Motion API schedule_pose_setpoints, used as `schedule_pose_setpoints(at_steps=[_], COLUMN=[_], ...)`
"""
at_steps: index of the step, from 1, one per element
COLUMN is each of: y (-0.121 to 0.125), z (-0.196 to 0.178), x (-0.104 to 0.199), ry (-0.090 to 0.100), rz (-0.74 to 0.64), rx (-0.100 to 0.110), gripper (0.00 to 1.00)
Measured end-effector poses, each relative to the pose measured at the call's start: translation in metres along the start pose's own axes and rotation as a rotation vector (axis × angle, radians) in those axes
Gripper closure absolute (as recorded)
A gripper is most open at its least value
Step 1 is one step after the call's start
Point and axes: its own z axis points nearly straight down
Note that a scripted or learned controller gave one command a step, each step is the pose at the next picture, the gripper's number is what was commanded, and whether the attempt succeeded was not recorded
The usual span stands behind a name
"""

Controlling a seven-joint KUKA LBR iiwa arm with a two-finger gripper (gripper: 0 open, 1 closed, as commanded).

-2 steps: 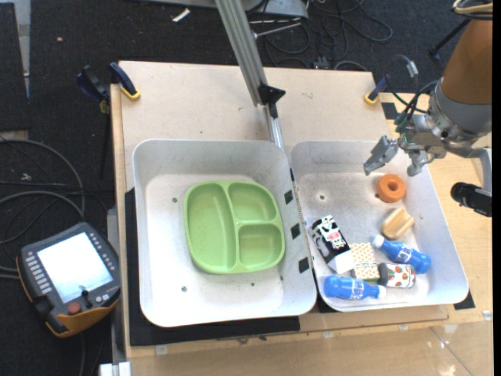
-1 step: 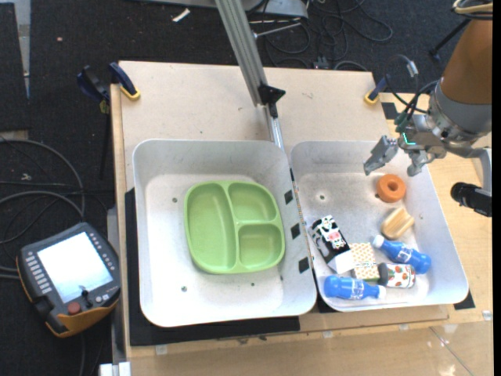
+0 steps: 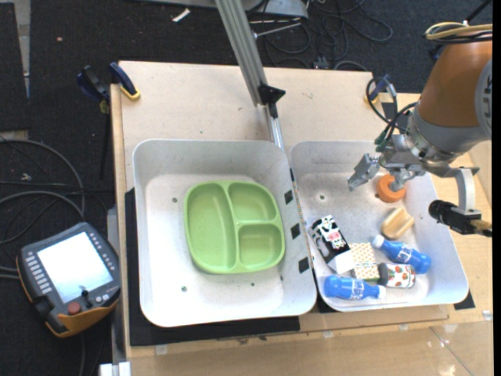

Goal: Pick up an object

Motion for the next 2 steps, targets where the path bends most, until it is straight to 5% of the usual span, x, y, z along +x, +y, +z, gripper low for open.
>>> schedule_pose_setpoints(at_steps=[2], y=[-0.001], z=[0.109], x=[-0.006], ry=[0.000], rz=[0.001], rx=[0.000], gripper=[0.00])
